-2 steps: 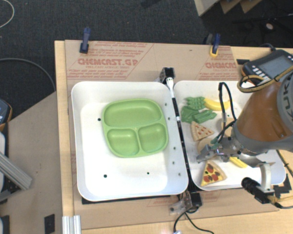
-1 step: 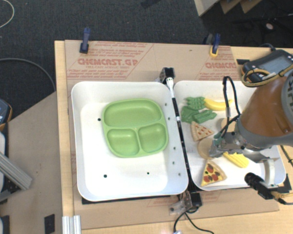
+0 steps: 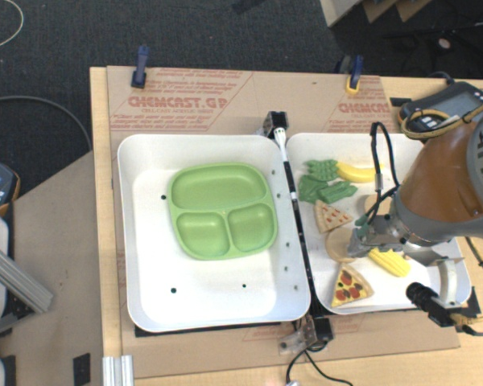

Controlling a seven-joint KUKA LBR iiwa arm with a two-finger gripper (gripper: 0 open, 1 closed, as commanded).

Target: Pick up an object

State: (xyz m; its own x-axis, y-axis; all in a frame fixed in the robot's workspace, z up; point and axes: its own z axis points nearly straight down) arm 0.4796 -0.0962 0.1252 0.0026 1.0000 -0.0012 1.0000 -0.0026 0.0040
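Observation:
The right bin (image 3: 318, 145) holds several toy foods. Among them are a green leafy piece (image 3: 322, 181), a yellow banana (image 3: 356, 171), a pizza slice (image 3: 332, 215) and a second pizza slice (image 3: 351, 286) near the front. There is also a yellow corn cob (image 3: 390, 261) and a tan round piece (image 3: 336, 248). My gripper (image 3: 362, 242) is low in this bin, between the tan piece and the corn cob. The arm's wrist hides what lies directly under it. I see nothing lifted.
The left bin (image 3: 145, 296) bears a green divided plate (image 3: 222, 211). A black divider strip (image 3: 290, 207) runs between the bins. The arm's bulky orange and grey body (image 3: 443, 191) covers the right bin's right side. Clamps (image 3: 139, 64) sit at the bench's back edge.

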